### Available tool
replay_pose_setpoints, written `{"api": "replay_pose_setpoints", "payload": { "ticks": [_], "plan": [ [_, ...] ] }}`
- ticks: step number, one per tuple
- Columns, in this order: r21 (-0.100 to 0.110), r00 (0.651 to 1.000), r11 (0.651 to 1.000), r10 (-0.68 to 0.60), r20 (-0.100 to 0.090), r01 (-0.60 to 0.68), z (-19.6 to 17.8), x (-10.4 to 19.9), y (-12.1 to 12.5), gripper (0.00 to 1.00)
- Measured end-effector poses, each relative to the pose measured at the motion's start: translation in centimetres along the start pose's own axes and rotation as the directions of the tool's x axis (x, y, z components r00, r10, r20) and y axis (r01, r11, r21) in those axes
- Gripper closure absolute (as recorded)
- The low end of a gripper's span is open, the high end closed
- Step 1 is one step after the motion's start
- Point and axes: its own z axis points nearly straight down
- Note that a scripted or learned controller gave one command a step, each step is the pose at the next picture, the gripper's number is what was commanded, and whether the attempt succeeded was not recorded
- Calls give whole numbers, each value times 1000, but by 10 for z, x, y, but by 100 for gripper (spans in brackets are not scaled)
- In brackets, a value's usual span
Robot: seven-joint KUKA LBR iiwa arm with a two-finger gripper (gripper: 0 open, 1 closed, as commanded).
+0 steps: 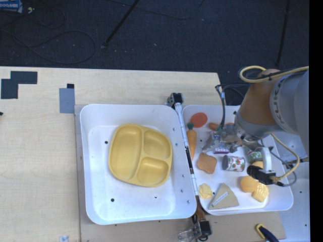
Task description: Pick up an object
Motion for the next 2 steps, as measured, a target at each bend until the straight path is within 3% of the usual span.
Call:
{"api": "replay_pose_setpoints", "payload": {
  "ticks": [1, 2],
  "plan": [
    [-7, 1000, 1000, 2, 1, -2, 1, 7, -32, 0],
    [5, 1000, 1000, -1, 0, 1, -47, 29, 55, 0]
  ]
}}
